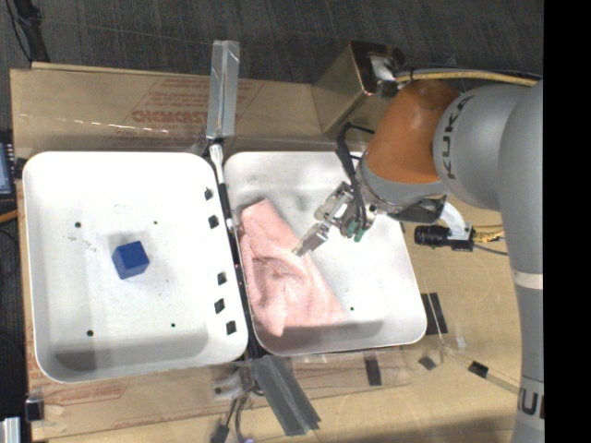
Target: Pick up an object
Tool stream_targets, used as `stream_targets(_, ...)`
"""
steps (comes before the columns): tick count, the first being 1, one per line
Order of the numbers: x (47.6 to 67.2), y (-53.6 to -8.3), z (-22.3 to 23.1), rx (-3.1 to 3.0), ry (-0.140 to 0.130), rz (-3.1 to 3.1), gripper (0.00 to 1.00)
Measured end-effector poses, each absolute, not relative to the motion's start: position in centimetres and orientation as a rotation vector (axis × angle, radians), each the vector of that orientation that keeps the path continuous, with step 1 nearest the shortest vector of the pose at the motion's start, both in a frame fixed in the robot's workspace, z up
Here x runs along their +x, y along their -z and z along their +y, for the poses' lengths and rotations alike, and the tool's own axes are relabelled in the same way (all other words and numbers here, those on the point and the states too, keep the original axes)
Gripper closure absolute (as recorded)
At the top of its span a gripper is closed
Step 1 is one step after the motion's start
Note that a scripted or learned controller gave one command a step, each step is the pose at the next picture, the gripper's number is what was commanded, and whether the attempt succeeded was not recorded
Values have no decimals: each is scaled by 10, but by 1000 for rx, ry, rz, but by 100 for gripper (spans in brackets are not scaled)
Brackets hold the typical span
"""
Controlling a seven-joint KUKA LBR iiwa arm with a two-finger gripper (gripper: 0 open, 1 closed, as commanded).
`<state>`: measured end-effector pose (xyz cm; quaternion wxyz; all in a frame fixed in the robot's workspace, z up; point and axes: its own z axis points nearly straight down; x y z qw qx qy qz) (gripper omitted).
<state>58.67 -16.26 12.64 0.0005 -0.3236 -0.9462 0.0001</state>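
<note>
The crumpled pink cloth towel (280, 273) lies in the right white bin (399, 289), against its left wall. It is likely light, limp, non-fragile; pinch a raised fold. The end effector (311, 241) hovers at its upper edge; finger state cannot be determined.

We are seeing the grey arm with its orange band (462, 146) running off the right edge of the view, so its base is cut off from us. Its bulky wrist is covering the right rim and far right corner of the right shallow white bin (388, 312). The two-finger metal gripper (314, 240) is appearing small and slightly blurred above the crumpled pink cloth (282, 275), and we are unable to tell how its tips are set. The cloth is hiding the bin floor along the left wall beneath it.
</note>
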Motion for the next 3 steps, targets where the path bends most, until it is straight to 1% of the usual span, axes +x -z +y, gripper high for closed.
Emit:
stream_targets(1,639,-93,-201,-1302,0,-2862,0)
stream_targets(2,592,-139,-164,-1276,0,-2871,0)
stream_targets(3,605,-141,-162,-1221,0,-2897,0)
